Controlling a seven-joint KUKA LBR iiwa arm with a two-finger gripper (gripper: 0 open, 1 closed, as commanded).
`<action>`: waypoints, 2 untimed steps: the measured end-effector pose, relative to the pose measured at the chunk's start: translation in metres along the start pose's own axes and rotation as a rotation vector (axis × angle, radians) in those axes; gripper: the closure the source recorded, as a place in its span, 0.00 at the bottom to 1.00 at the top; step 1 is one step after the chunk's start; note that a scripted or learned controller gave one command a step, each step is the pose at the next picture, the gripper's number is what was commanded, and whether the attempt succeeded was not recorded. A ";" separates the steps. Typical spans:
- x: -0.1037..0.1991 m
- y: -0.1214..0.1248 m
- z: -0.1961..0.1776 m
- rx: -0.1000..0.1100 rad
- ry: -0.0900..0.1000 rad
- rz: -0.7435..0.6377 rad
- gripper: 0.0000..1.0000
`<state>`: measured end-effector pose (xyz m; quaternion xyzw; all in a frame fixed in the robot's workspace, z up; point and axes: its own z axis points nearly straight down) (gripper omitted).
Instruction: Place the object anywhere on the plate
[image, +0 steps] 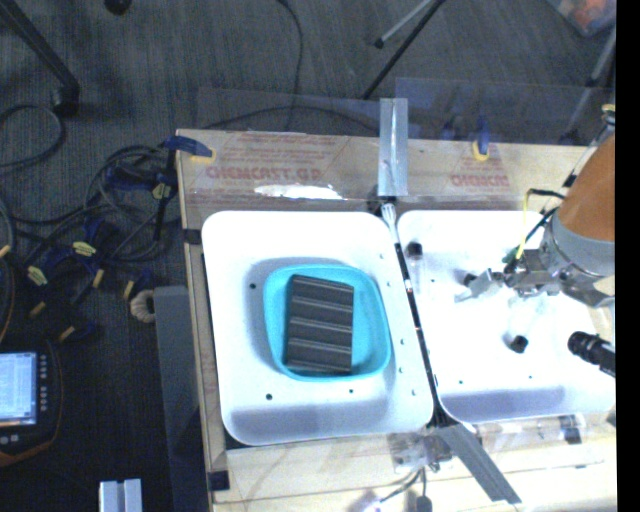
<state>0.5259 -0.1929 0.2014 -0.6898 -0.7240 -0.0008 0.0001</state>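
Observation:
A dark grey ridged block (320, 322) lies flat on the blue plate (374, 320), near its middle, in the left bin (228, 330). My gripper (515, 322) hangs over the right bin (470, 385), toward its right side, well apart from the block and the plate. Above it, at the frame's right edge, are the grey wrist and orange band (598, 195). Nothing shows in the gripper.
A dark divider (410, 300) runs between the two bins. A metal post (392, 150) stands behind them on the wooden bench. Cables and clamps (110, 230) lie on the floor to the left, beside a pendant screen (20, 390).

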 end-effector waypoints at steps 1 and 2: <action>-0.028 -0.044 0.057 0.003 -0.001 -0.013 0.00; -0.029 -0.042 -0.064 0.000 -0.005 -0.018 0.00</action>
